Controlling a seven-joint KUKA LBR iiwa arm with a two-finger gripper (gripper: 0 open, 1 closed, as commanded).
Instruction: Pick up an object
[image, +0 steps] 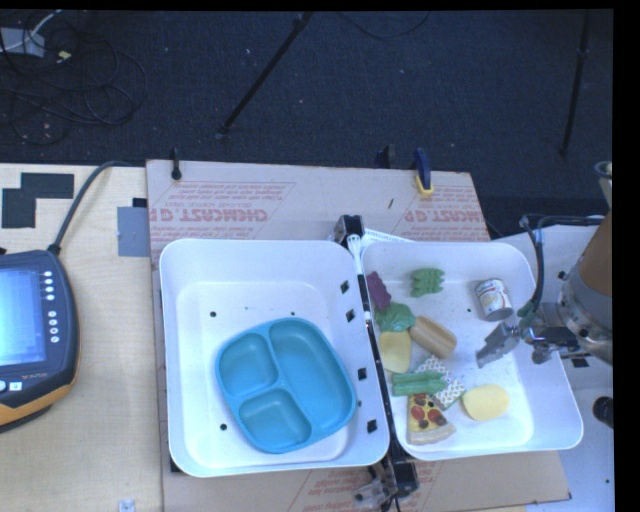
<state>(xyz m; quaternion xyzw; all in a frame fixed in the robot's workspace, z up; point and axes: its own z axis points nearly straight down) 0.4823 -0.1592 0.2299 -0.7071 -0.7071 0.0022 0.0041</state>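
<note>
My gripper (520, 345) hangs over the right side of the right bin (545, 425), open with nothing between its fingers. One grey finger (495, 346) points toward the bin's middle. Just left of it and further back lies a small silver can (491, 298). A yellow lemon-like piece (484, 402) lies in front of the gripper. Further left are a hot dog (433, 335), a yellow piece (395, 351), a green bean pod (419, 382), a pizza slice (427, 419), a green leafy piece (427, 281) and a purple piece (378, 291).
The left bin (190, 280) holds a blue divided plate (284, 383). A black divider with clips (362, 330) runs between the bins. A teach pendant (30, 330) lies on the bench at far left. Cardboard (300, 205) lies under the bins.
</note>
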